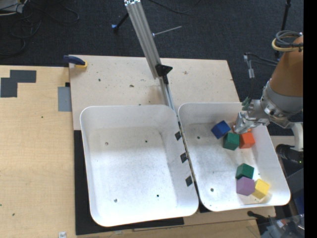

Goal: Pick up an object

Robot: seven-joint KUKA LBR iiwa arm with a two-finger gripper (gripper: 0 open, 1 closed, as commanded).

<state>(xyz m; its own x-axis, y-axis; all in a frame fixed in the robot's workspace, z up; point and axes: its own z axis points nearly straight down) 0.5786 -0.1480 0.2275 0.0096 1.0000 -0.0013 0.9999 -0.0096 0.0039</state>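
Note:
The right bin [208, 192] holds several small blocks. A blue cube [220, 129], a green cube [231, 142] and an orange cube [247, 140] cluster near its far right side. Another green block [244, 171], a purple cube [244, 186] and a yellow cube [261, 188] lie near the front right corner. My gripper [241, 126] hangs low at the right, its tip just above the gap between the green and orange cubes. No block can be seen between its fingers.
The left bin [129, 162] sits beside the right one, with small black clips [182, 157] along the shared wall. A slanted aluminium bar [148, 43] rises behind the bins. A blue and yellow clamp [75, 61] lies at the bench's far left corner.

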